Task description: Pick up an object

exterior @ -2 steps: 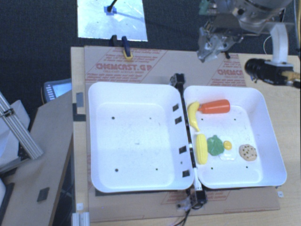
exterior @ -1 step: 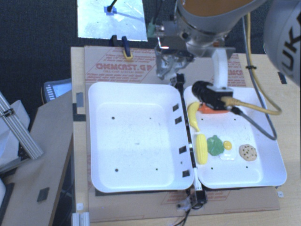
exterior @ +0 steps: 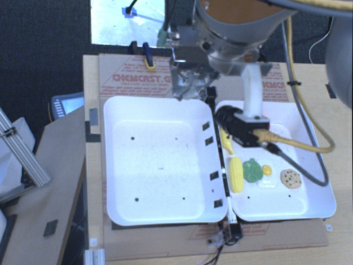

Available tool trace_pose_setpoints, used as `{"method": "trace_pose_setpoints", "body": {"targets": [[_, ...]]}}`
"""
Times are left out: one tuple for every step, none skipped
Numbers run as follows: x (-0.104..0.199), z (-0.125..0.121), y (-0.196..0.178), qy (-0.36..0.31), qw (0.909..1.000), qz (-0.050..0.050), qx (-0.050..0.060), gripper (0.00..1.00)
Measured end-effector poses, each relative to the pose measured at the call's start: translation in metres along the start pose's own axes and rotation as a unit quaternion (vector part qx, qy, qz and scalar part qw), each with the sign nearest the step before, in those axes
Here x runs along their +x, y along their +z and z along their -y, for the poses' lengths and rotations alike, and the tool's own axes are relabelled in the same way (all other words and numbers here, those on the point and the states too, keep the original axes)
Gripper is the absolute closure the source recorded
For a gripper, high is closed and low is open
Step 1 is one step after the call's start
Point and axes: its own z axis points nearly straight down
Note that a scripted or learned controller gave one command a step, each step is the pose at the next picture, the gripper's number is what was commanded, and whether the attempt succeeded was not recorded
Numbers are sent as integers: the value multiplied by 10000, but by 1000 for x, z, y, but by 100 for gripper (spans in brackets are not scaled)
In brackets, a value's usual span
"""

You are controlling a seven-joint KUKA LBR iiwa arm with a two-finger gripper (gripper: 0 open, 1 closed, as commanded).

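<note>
lying in the right bin (exterior: pixel 314 203), a yellow corn cob (exterior: pixel 235 173).

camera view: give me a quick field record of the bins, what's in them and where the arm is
left bin: shallow white plastic bin, nothing seen lying in it
right bin: shallow white plastic bin
right bin contents: yellow toy corn cob, green leafy toy, small yellow round piece, round speckled cookie
contents position: clustered near the front of the right bin, corn closest to the divider
arm: grey arm with orange band, over the far edge of the bins
</note>
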Motion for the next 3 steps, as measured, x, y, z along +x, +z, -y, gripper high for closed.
{"method": "trace_pose_setpoints", "body": {"targets": [[-3, -3, -9, 18, 10000, 3, 2, 100], [-9, -2, 83, 54, 10000, 39, 57, 100], [4, -2, 36, 22, 10000, 5, -3, 100]]}}
